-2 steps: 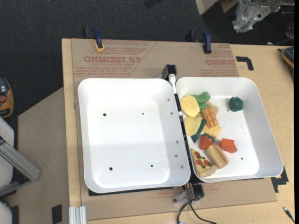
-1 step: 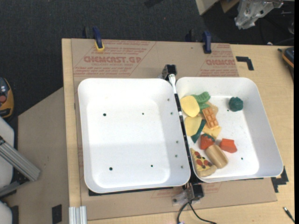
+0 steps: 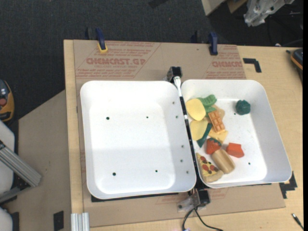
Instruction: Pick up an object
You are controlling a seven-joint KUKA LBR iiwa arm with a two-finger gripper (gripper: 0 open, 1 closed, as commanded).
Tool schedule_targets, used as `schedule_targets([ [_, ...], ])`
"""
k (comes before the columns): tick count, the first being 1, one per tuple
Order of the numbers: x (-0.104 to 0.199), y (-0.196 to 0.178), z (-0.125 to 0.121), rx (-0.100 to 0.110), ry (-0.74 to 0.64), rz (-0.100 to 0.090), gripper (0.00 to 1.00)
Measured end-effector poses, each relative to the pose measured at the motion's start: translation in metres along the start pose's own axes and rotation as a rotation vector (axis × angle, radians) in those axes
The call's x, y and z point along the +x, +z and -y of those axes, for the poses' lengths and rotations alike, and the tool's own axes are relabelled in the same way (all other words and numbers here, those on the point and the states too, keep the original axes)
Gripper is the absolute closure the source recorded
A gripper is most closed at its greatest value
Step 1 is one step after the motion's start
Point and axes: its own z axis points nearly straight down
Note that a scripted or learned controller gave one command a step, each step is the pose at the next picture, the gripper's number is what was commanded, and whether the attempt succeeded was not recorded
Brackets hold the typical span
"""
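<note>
The right bin holds several toy foods heaped along its left side. Among them are a yellow round piece, a green leafy piece, an orange waffle-like block, a red piece, a tan bun and a pizza slice. A dark green ball and a red-orange wedge lie apart from the heap. My gripper is a grey metal shape at the top right, high beyond the bench's far edge and away from both bins.
The left bin sits beside the right one, their rims touching at the middle. Both rest on a brown board held by two blue clamps at its far edge. A black cable runs off the near edge.
</note>
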Motion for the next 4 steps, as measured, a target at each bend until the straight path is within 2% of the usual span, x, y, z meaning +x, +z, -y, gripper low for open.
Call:
schedule_targets([
  [1, 0.087, 0.165, 0.014, 0.052, -0.003, -0.016, 1.00],
  [2, 0.104, 0.224, -0.005, 0.040, 0.003, -0.014, 1.00],
  [3, 0.147, 0.228, -0.033, 0.030, 0.001, -0.015, 1.00],
  [4, 0.204, 0.254, -0.030, 0.037, 0.000, -0.015, 1.00],
])
